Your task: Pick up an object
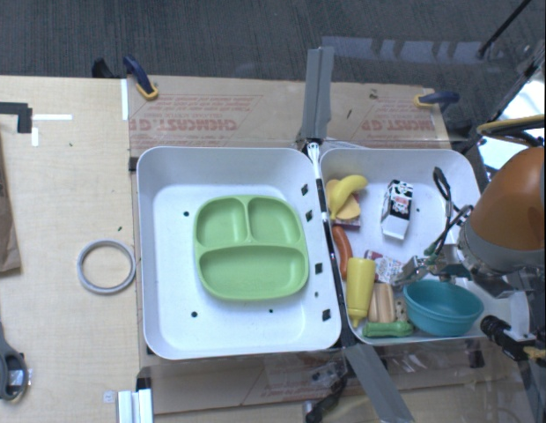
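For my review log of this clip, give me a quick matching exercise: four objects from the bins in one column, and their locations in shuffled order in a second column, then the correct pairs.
Objects:
1. green divided plate
2. banana
3. blue bowl
4. small milk carton

Places:
A. near corner of the right bin, beside the arm
B. far end of the right bin, against the divider wall
C. middle of the left bin
D. upper middle of the right bin, right of the banana

Pairs: 1-C, 2-B, 3-A, 4-D
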Robot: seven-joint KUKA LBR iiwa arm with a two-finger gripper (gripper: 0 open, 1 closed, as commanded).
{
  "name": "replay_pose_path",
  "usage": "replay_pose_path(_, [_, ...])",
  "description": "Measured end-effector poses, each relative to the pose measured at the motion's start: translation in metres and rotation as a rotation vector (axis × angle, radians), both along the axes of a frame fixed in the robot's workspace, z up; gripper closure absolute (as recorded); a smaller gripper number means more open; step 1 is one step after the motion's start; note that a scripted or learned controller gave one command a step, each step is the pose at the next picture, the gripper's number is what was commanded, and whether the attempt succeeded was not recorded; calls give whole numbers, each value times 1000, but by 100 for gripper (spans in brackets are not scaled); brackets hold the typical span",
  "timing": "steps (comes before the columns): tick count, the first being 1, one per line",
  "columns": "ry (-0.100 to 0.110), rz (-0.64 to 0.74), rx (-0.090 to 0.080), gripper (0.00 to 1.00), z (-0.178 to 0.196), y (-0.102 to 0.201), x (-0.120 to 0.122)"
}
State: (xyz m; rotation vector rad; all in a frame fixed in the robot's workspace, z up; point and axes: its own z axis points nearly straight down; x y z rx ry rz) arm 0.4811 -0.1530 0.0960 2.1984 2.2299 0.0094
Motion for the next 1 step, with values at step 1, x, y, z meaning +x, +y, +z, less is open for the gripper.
replay_pose_path(1, [0,0,0,0,0,0,0])
